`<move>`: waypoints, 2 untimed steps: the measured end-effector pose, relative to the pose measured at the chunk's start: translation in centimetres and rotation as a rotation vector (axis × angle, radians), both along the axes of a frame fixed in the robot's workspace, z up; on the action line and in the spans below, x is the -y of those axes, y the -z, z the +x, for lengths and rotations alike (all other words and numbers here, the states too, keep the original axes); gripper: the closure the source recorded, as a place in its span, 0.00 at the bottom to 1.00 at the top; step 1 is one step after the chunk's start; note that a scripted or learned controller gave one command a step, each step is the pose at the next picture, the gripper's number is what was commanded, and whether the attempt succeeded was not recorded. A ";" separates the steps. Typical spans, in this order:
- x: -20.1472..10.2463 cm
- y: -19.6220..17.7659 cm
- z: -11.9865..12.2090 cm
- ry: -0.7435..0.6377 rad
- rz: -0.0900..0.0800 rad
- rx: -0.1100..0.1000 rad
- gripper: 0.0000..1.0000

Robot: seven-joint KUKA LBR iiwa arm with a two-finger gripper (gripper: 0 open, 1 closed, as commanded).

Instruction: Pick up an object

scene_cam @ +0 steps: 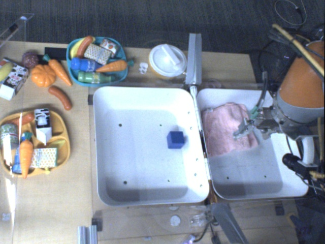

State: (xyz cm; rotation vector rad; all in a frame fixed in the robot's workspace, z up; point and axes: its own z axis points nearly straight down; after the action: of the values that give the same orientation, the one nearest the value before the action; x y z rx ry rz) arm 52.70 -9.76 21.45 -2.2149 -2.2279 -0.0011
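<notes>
A small blue cube [175, 139] lies near the middle of the left white bin [117, 187]. A crumpled pink cloth [223, 128] lies in the upper left part of the right white bin [254, 187]. My gripper [245, 127] reaches in from the right and hangs over the cloth's right edge, low and close to it. The grey arm with its orange band [302, 83] stands over the right bin's far right side. I cannot tell whether anything is held.
Left of the bins sit a yellow tray [63, 136] and a blue bowl [122, 75] of toy food, with a loose toy pumpkin [42, 75] and sausage [60, 97]. A white lidded cup [167, 60] stands behind the left bin. Cables hang at the far right.
</notes>
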 end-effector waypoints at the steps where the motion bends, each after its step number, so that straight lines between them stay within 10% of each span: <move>1: 4.6 10.2 3.3 0.051 0.000 -0.001 0.00; 2: 5.0 12.4 4.9 -0.122 -0.003 0.010 0.00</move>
State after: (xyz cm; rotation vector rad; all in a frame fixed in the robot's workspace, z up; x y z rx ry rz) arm 57.58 -14.74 9.04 -2.0811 -2.3662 -0.0088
